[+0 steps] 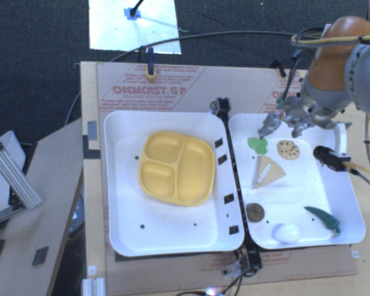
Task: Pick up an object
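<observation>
- Over right bin's (pixel 357 217) far-left corner: end effector (pixel 282 123) hovering, fingers apart, nothing between them.
- Just below, toward cam: green piece (pixel 257 144) lying flat on bin floor, nearest obj, likely target.
- Slightly right of that: cookie (pixel 288 149), about as close.
- Nearer cam: cheese wedge (pixel 269 171), long axis slanted; further drop plus small leftward shift prob needed.

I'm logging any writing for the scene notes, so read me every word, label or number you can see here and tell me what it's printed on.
"CHEMCAST GP": red print on the brown protective sheet under the two white bins, behind the left bin.
More red print shows on the same sheet behind the right bin, partly hidden and too blurred to read.
Smaller red lines beneath the brand name: too small to read.
</observation>
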